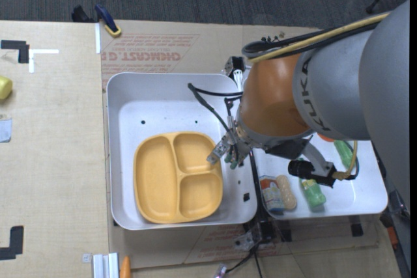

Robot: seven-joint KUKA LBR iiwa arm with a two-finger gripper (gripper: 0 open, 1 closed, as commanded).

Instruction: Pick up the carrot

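Two bins (124, 94), arm (326, 81) over the seam between them, gripper (228, 152) low at the yellow tray's right rim.
Gripper state: cannot tell. Yellow three-compartment tray (177, 176) sits in the left bin. Right bin mostly hidden under the arm; visible there are a green item (314, 194), a tan piece (285, 192) beside it, and another green item (343, 152) further back. An orange bit (324, 137) at the arm's edge may be the carrot; cannot confirm.
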